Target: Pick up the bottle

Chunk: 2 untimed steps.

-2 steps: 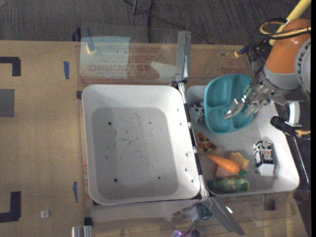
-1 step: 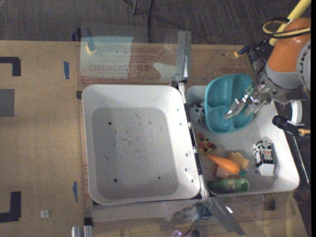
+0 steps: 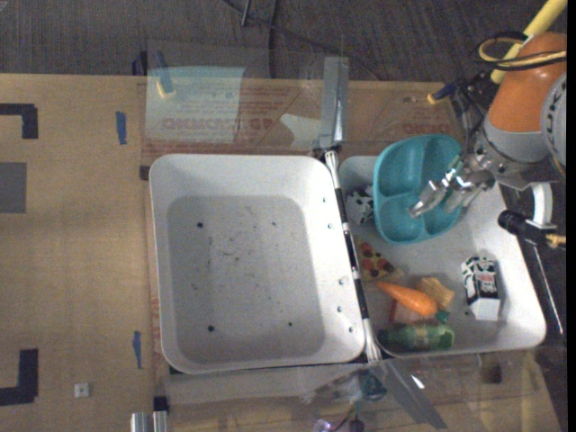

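Note:
The green bottle (image 3: 418,337) lies on its side against the front wall of the right bin (image 3: 522,318). My gripper (image 3: 434,203) hangs over a teal divided plate (image 3: 405,183) at the back of that bin, well behind the bottle. Its fingers point down and to the left, and they stand open with nothing between them. An orange carrot (image 3: 407,297) lies just behind the bottle, nearly touching it.
A small milk carton (image 3: 482,286) stands at the right of the right bin. A yellow toy (image 3: 438,291) sits beside the carrot, a pizza slice (image 3: 376,262) near the divider, and a black-and-white object (image 3: 360,207) left of the plate. The left bin (image 3: 180,178) adjoins.

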Each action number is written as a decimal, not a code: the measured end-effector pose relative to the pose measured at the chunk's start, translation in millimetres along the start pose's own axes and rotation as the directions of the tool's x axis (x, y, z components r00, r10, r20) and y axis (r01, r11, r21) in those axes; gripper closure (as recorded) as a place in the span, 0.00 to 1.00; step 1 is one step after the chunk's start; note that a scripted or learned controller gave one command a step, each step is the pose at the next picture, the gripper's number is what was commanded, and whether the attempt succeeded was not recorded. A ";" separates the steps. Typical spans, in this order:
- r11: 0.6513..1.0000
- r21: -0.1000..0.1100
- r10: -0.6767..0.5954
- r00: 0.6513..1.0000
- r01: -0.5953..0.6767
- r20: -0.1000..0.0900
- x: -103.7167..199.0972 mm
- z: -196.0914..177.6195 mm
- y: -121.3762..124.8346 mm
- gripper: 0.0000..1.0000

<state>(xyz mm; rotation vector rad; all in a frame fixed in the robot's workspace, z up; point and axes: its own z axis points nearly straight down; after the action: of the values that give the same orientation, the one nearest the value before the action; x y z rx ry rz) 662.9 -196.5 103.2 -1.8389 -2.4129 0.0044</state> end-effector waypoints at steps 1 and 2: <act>1.000 0.000 -0.011 1.000 0.011 0.001 -0.1 0.1 0.0 0.00; 1.000 -0.004 -0.012 1.000 0.012 0.012 3.1 0.2 -0.7 0.00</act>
<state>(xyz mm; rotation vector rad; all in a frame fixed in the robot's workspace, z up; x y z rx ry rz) 661.4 -193.7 103.3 -1.8307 -2.4341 0.0104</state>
